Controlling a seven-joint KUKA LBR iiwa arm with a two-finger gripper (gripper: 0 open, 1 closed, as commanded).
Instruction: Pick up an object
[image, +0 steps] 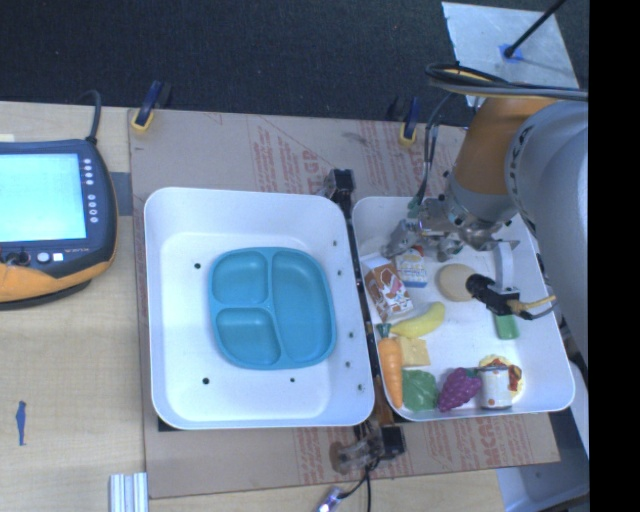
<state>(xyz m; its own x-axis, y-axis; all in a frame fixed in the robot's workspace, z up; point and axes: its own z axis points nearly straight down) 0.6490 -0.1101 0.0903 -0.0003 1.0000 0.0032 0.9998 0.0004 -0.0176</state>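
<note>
While my arm (500, 150) reaches in from the right side of the bench, my pincer (420, 238) hangs low over the far left corner of the right bin (545, 395), among the toy food there. I cannot tell from this high, slanted view how my pincer is set, and I see nothing in its grasp.

Nearest to it is a small white carton (412, 268), lying just toward the near side of the pincer, almost under it. Just left of that, against the bin's left wall, lies a flat snack packet (387, 290), its long side running from far to near. A round tan cookie (455, 282) sits to the right of the carton.

Further toward the near edge lie a yellow banana (420, 321), stretched left to right with its right end lifted toward the far side, then a carrot (391, 366), a green vegetable (419, 388), purple grapes (459, 388) and a small can (494, 388).

The left bin (165, 300) holds a blue divided plate (270, 306).

My judgement: the carton is the closest pick, needing only a short move toward the near side and down.
</note>
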